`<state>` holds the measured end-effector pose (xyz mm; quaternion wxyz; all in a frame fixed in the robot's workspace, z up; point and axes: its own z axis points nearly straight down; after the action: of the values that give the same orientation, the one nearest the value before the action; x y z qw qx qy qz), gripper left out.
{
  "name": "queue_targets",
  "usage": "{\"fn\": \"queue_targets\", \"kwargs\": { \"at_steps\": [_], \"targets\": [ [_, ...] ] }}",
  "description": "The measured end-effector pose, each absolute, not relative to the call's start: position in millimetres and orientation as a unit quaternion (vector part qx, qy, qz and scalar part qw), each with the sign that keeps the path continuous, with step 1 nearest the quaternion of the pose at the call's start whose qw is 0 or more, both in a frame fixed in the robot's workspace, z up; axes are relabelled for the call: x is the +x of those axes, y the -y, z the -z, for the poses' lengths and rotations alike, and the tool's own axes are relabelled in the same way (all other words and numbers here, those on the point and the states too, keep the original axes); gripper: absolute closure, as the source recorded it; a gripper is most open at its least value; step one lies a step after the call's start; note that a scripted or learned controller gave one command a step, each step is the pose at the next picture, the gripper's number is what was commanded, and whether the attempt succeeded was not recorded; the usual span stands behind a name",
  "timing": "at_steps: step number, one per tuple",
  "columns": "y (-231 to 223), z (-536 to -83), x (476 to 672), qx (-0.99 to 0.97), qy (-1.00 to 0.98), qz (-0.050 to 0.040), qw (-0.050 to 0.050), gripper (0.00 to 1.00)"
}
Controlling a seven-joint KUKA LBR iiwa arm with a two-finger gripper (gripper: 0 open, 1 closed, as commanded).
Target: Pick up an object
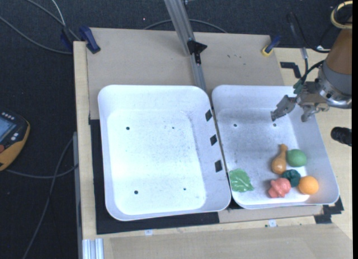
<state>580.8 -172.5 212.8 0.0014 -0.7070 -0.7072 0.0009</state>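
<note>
Jaws [295,110] spread, holding nothing, above right bin [251,140], six small toys clustered below.

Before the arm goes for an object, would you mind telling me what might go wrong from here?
The orange pear-shaped toy, green ball, teal piece, pink toy and orange ball sit bunched together, so the end effector may nudge neighbours. They also lie near the right bin's front wall, risking a collision.

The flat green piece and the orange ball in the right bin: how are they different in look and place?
The flat green piece is leaf-like and lies apart, near the right bin's left wall; the orange ball is round and sits in the cluster of toys at the near right corner. Both lie in the same bin, away from the gripper.
</note>
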Motion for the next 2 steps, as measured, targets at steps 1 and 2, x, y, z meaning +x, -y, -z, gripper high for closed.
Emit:
{"fn": "queue_targets", "kwargs": {
  "at_steps": [1, 2],
  "targets": [
    [169, -171, 580.8, -0.707, 0.707, -0.0008, 0.001, 0.00],
    [174, -127, 582.2, -0.707, 0.707, -0.0008, 0.001, 0.00]
  ]
}}
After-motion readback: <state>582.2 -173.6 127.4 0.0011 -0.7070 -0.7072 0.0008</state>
